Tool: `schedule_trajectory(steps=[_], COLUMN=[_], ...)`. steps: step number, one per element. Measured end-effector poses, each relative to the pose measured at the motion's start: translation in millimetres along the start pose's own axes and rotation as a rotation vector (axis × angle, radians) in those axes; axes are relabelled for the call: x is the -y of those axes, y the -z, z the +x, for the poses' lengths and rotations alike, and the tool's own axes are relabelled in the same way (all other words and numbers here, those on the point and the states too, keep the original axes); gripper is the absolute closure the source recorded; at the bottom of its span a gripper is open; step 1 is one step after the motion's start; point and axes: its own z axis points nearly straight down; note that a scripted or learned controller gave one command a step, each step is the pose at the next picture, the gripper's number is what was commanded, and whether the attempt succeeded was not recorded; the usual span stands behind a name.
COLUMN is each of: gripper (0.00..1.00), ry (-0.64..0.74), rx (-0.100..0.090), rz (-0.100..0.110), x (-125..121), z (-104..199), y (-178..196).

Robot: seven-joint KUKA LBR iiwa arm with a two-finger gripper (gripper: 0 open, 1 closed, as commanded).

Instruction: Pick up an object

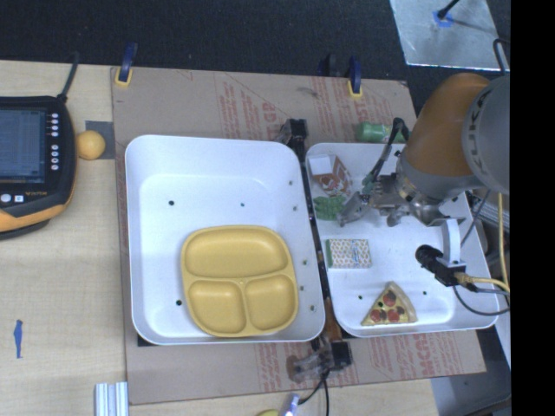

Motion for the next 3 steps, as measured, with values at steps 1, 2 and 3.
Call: schedule_trajectory(steps=[1,2,3], gripper=[0.0,1.0,1.0], ry=[0.001,0.002,-0.001], rx=[-0.001,-0.004,-0.002], rz=[0.033,0.027,-0.004], x=[-69.8,-71.6,-44.8], z=[-3.0,-1.5,23.5], y=[-21.4,-10.0,71.8])
